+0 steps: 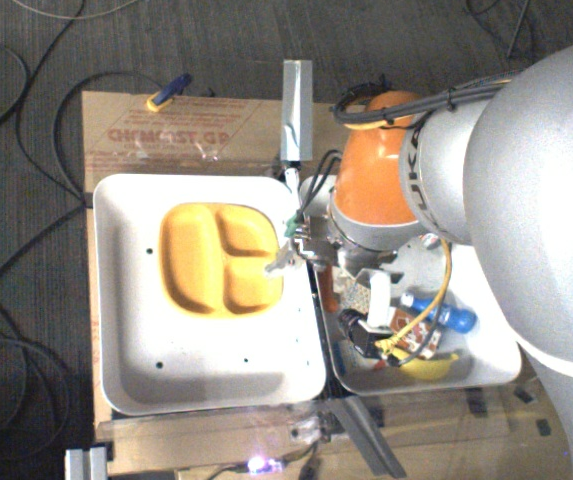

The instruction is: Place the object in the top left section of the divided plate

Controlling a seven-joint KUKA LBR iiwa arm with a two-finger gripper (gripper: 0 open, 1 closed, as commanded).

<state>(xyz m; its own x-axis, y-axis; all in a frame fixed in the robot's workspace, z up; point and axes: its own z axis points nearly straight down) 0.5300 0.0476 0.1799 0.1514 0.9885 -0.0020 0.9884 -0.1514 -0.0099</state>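
My gripper (284, 258) hovers at the divided plate (198, 268) edge; finger state indeterminate. Risk: releasing here drops any load outside the section beyond me.

A single fixed camera looks down from above the desk at a slight slant, so the two shallow white plastic bins sit in the lower middle of the picture. The left bin (126, 368) shows whole, all four rounded walls inside the frame. The right bin (496, 363) is largely covered by the bulky grey robot arm with its orange band (376, 183), which enters from the right and stands much nearer the lens. Dark carpeted floor with loose cables (26, 88) fills the top and left margins around a brown cardboard sheet (166, 138).
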